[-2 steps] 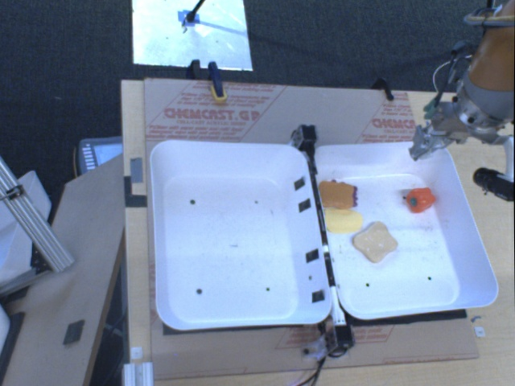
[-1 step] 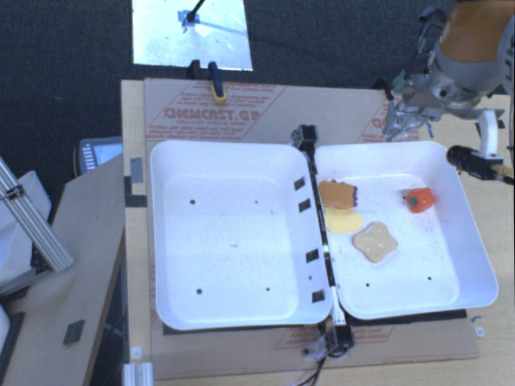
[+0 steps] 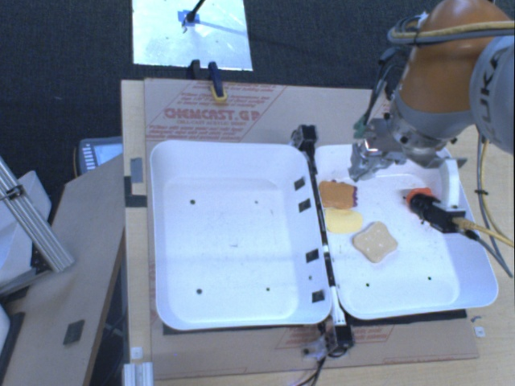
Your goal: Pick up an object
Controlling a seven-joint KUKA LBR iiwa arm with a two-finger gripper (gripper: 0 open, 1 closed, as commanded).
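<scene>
The grey arm with its orange band (image 3: 451,34) reaches in from the right, and its two-finger gripper (image 3: 360,172) hangs over the far left part of the right shallow white bin (image 3: 475,284), close to the divide between the two bins. Whether the gripper is spread or closed cannot be told from this slant, and nothing can be seen held in it. Just near of the gripper, against the bin's left wall, lies a flat orange-brown square piece (image 3: 336,194) with a darker edge along its far side. Touching its near edge is a flat pale yellow oval piece (image 3: 344,221). Just to the near right of the oval sits a tan toast-shaped slice (image 3: 375,242), which seems to touch or slightly overlap it. A small orange-red piece (image 3: 415,195) lies further right in the same bin, well apart from the other three and partly hidden. The left shallow white bin (image 3: 161,215) stands beside it, its floor marked with a few dark dots. Both bins rest on a brown cardboard sheet with red lettering (image 3: 213,112). At the sheet's far edge a blue and yellow clamp (image 3: 216,84) grips it, and beyond that lies a shiny silver square plate (image 3: 190,22).
</scene>
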